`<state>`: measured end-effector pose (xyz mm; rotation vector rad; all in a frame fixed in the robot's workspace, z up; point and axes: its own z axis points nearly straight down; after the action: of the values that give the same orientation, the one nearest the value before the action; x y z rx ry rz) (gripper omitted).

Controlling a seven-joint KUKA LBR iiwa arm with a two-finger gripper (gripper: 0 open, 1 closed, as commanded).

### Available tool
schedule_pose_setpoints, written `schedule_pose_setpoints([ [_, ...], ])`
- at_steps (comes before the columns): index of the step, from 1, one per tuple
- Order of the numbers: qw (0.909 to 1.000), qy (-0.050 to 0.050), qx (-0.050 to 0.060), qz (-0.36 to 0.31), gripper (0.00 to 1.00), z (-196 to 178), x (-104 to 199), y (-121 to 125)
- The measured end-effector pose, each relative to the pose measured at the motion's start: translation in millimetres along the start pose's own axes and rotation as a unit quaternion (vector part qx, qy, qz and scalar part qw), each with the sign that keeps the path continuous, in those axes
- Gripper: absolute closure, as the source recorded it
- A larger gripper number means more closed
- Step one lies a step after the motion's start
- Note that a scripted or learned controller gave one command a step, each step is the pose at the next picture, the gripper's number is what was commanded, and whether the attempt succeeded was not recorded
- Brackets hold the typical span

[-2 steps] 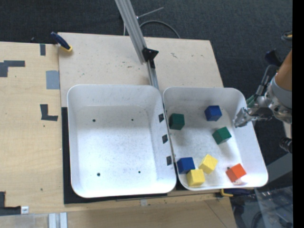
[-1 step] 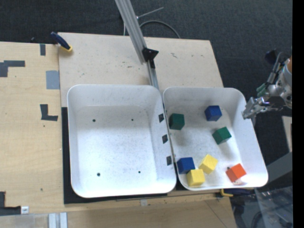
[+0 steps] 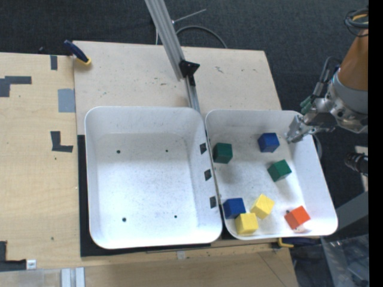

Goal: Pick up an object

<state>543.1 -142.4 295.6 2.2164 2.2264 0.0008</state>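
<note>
Your gripper (image 3: 296,133) hovers at the right bin's (image 3: 323,187) far right rim, just beside the blue cube (image 3: 268,142); whether it is released or clenched, I cannot tell. Centre it over that cube, clear of the rim, before descending.

this looks like a robotics lab or test cell rather than a home or shop. a pale plywood bench top (image 3: 143,76) carries two shallow white plastic bins (image 3: 96,160) side by side, with strips of grey tape (image 3: 66,100) stuck to the wood at the left. a slanted aluminium profile bar (image 3: 164,26) crosses above the bench, and a thin black cable (image 3: 203,33) loops behind it on dark carpet-like flooring (image 3: 269,11). the right bin (image 3: 317,178) holds small coloured foam cubes (image 3: 263,207), typical test pieces. a grey industrial robot arm with an orange band (image 3: 353,70) reaches in from the right.
</note>
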Motion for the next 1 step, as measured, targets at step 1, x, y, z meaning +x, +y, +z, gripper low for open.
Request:
schedule_pose_setpoints([
  [1, 1.0000, 0.001, 0.002, -0.001, 1.00, 21.9, 53.6, 14.2],
])
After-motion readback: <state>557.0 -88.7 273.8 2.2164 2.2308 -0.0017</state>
